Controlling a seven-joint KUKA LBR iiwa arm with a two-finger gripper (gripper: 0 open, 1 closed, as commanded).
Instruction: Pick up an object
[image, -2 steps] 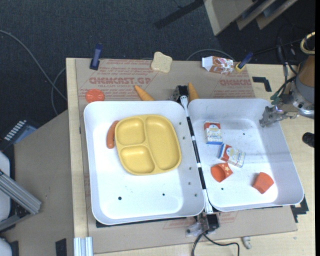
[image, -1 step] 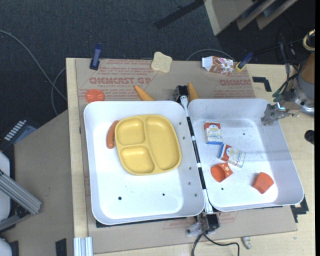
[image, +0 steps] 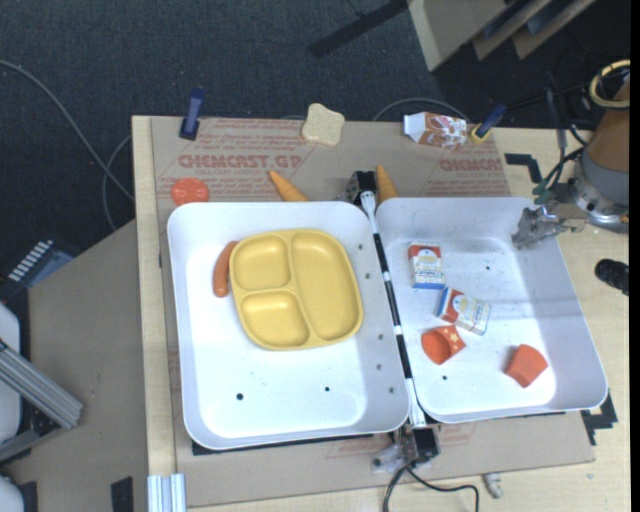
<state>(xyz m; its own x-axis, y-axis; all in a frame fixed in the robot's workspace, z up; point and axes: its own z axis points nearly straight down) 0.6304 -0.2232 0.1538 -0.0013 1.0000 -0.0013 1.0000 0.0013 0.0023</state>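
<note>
- Four small items in right bin (image: 570, 300): two cartons (image: 427, 267), two orange blocks (image: 526, 364); likely light and rigid, so grip flat sides.
- Gripper (image: 532, 228) at far-right rim; grip state can't be told.

I see grey arm with orange band (image: 608, 150) entering at upper right of frame, wrist angled down and leftward. My small grey metal two-finger gripper (image: 530, 229) sits at right-centre, below wrist, tips pointing left. Too small for me to read more.
</note>
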